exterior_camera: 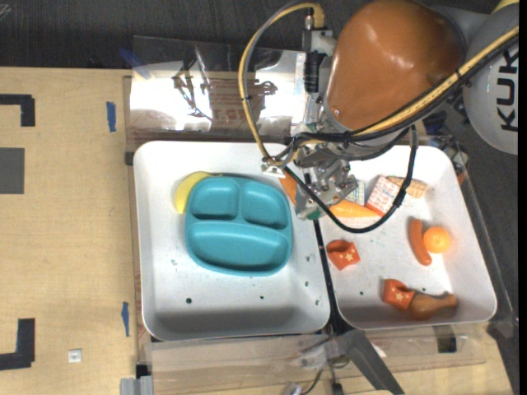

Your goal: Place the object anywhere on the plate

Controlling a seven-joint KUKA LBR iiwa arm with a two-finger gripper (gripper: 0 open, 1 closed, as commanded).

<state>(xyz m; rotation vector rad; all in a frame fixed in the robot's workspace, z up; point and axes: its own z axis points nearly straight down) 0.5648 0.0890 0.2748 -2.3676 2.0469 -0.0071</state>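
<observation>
Metal gripper (325,189) hangs over the seam between the bins, just above a carrot (352,211) in the right bin (473,245); whether it grips anything I cannot tell. Left of it, the teal plate (239,225) carries nothing, so placing seems wholly undone.

Your wooden bench (66,220) carries two shallow white bins side by side: the left bin (156,303) and the right bin (469,245), touching along their shared edge.
</observation>
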